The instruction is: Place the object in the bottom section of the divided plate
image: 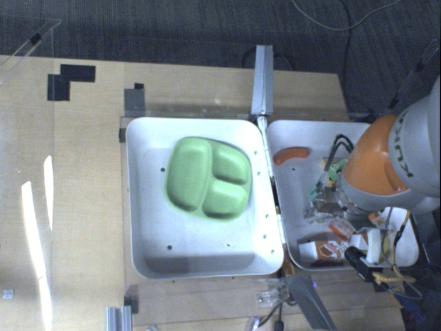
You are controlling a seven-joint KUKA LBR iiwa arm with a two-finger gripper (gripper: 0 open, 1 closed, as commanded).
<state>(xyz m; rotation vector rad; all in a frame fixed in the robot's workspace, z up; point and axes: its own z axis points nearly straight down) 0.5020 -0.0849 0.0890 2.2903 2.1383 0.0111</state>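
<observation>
A green divided plate (208, 178) lies in the left bin (148, 247), with one long section on its left and two smaller ones on its right. An orange-red sausage-shaped object (291, 155) rests near the back of the right bin (295, 205). My gripper (322, 202) hangs low over the middle of the right bin, in front of and to the right of the sausage. The wrist hides what lies under it.
A white and brown packet-like item (322, 249) lies at the front of the right bin, with a small orange and white piece (340, 229) just behind it. A metal divider (262, 88) runs between the bins.
</observation>
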